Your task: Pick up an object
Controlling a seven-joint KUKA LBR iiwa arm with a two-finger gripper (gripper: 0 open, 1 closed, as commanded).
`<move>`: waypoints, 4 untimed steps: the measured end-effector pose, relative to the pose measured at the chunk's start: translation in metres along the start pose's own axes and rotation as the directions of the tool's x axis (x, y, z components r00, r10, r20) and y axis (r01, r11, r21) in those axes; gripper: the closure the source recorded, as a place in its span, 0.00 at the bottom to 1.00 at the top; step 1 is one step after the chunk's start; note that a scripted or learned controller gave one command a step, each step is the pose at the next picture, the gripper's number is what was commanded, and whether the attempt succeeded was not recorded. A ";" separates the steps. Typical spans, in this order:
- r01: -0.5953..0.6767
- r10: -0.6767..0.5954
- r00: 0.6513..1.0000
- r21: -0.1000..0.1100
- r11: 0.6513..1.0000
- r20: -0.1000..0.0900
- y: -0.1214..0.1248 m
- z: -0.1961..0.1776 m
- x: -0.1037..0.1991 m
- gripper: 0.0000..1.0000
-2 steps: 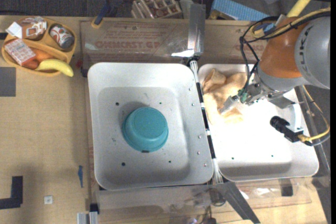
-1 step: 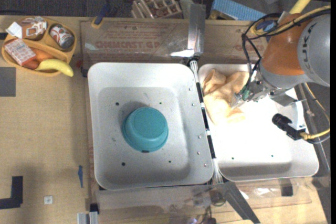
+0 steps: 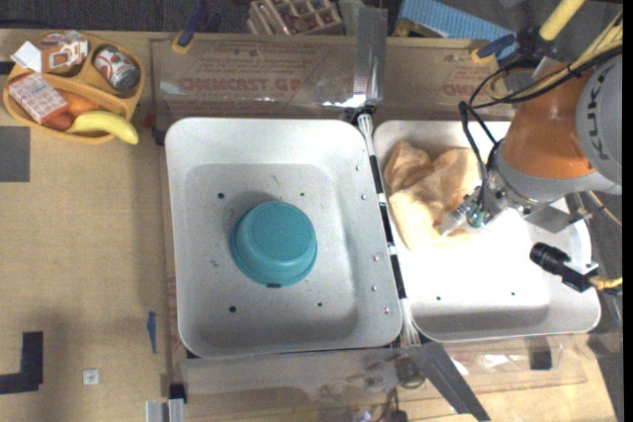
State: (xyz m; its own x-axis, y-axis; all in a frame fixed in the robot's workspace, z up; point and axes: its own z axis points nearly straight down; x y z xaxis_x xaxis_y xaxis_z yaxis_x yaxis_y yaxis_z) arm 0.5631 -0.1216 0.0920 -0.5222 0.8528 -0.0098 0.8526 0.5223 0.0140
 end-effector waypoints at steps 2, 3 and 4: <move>-0.082 0.082 0.997 0.012 0.997 -0.006 0.087 -0.093 0.012 0.00; -0.144 0.144 0.990 0.014 0.989 -0.006 0.072 -0.093 -0.004 0.00; -0.130 0.130 0.991 0.014 0.991 -0.007 0.023 -0.018 -0.014 0.00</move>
State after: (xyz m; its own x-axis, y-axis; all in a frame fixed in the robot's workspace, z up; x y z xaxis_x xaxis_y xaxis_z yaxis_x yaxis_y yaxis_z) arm 0.5902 -0.1217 0.1106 -0.4070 0.9134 -0.0012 0.9134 0.4070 0.0013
